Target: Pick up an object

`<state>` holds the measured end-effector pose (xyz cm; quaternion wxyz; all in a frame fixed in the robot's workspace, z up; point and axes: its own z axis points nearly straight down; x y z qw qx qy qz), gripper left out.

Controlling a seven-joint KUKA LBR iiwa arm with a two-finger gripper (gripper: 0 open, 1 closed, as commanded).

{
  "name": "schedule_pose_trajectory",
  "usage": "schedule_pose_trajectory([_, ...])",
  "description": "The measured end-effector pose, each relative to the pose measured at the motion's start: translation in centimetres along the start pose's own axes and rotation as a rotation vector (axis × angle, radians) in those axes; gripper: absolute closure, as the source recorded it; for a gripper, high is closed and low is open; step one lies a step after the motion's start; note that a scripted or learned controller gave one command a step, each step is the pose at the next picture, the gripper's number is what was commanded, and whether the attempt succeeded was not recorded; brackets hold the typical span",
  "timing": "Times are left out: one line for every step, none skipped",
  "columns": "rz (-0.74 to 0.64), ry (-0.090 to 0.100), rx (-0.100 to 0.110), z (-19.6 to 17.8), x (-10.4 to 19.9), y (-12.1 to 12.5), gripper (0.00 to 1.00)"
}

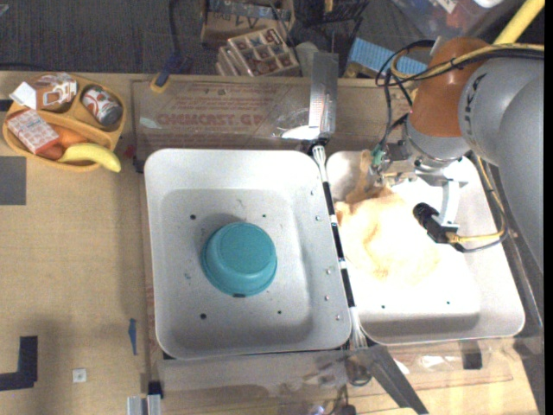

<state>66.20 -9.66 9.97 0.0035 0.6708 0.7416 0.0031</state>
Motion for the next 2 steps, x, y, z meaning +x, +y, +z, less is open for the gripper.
schedule_pose_trajectory([-0.388, 0.000, 0.003, -8.7, 2.5, 0.1, 1.00])
schedule_pose_trajectory([-0.207, -0.001, 0.004, -12.0, 0.5, 0.7, 1.00])
